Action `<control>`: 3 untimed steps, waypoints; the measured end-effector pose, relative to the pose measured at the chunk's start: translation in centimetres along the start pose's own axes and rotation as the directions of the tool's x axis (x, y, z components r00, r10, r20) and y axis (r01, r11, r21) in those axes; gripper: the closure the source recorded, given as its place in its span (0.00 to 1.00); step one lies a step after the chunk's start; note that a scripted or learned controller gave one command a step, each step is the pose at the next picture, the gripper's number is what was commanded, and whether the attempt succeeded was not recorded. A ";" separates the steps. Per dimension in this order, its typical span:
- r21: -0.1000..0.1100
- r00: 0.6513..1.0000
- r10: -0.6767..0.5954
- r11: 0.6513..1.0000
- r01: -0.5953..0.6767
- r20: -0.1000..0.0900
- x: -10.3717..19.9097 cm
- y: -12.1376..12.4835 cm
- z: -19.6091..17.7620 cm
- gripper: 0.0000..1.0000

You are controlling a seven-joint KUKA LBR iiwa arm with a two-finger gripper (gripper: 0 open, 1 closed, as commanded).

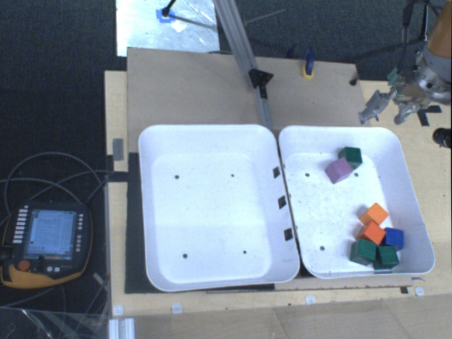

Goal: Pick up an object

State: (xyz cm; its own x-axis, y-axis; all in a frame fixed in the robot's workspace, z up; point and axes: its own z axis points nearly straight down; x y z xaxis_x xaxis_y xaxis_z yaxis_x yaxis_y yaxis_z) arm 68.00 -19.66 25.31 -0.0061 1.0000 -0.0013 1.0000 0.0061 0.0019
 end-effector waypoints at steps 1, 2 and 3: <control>0.000 1.000 0.001 1.000 -0.001 0.001 0.0 0.0 0.0 0.00; 0.005 1.000 0.001 1.000 -0.001 -0.001 0.5 0.5 5.9 0.00; 0.005 1.000 0.000 1.000 0.000 -0.001 1.0 0.8 12.0 0.00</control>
State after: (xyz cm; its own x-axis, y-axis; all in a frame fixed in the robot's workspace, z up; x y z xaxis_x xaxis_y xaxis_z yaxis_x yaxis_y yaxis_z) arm 68.84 -18.70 13.30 -0.0057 1.0000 0.0002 1.0000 0.0057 -0.0033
